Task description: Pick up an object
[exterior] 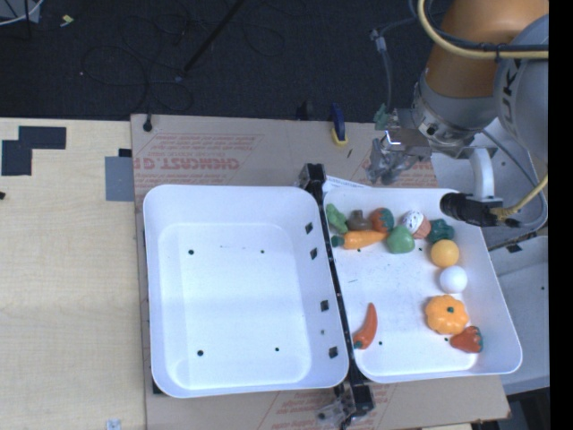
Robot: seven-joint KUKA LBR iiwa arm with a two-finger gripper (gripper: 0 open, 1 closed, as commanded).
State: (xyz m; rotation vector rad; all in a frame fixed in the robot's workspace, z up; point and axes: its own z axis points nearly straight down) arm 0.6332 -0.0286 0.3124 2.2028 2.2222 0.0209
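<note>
The arm's (pixel 488 43) upper part is cut off by the frame at 1 o'clock, and its grey and orange bulk hides whatever lies behind it. The claw (pixel 387 170) hangs just past the far rim of the right bin (pixel 407 356), small and dark against the cardboard; I cannot tell how it stands. Nothing shows between its tips.

The task's things lie in the right bin. Most crowd its far wall, at 12 o'clock in the bin: a green piece (pixel 336 218), an orange carrot (pixel 363 238), a brown-and-red piece (pixel 380 219) too small to make out, a green pear-shaped piece (pixel 399 239), and a white speckled one (pixel 413 223) touching its neighbours. Down the bin's 3 o'clock side run a dark green piece (pixel 440 232), a yellow ball (pixel 444 253), a white ball (pixel 453 279), an orange pumpkin (pixel 446 313) and a red strawberry (pixel 467 339) close to the rim. A red chili (pixel 365 326) lies alone at 7 o'clock, near the wall shared with the left bin (pixel 161 285).

The middle of the right bin is open floor. The left bin's floor shows only small dark dots.

A black part (pixel 470 209) juts over the right bin's 2 o'clock rim, near the dark green piece. The bins rest on a cardboard sheet (pixel 224 155) on the bench (pixel 63 285).
</note>
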